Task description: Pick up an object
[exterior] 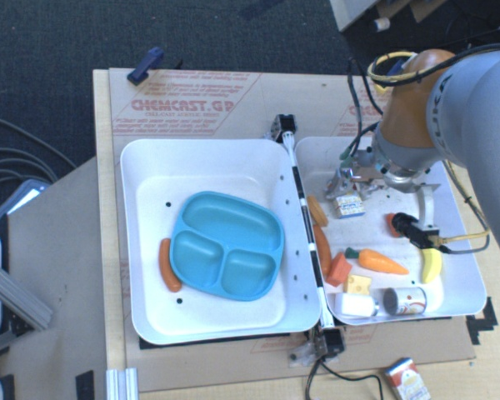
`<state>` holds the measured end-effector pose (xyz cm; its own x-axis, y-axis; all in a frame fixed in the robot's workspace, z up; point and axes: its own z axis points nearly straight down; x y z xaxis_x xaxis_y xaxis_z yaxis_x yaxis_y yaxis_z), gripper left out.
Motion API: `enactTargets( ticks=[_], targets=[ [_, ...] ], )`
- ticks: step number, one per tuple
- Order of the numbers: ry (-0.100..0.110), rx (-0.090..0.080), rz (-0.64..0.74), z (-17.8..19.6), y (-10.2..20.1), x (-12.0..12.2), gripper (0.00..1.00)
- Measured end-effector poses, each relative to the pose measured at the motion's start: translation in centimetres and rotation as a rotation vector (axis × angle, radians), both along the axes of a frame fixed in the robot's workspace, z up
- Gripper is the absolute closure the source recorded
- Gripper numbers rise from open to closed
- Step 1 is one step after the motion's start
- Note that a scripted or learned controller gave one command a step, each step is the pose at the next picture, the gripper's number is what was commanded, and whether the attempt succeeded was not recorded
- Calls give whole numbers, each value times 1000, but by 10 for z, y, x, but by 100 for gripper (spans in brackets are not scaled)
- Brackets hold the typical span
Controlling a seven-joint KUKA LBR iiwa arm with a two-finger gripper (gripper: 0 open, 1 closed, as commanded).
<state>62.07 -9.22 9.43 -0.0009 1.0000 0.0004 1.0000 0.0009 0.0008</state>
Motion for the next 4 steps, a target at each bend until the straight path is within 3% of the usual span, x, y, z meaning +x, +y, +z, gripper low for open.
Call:
enactTargets(
  ticks=[1,2,3,4],
  targets=[
    [1,1,0,90,71,-44,100],
    [4,1,-1,143,95,-117,100],
    [1,-1,0,163,89,-86,100],
    [4,0,-1,175,79,-109,100]
  ],
)
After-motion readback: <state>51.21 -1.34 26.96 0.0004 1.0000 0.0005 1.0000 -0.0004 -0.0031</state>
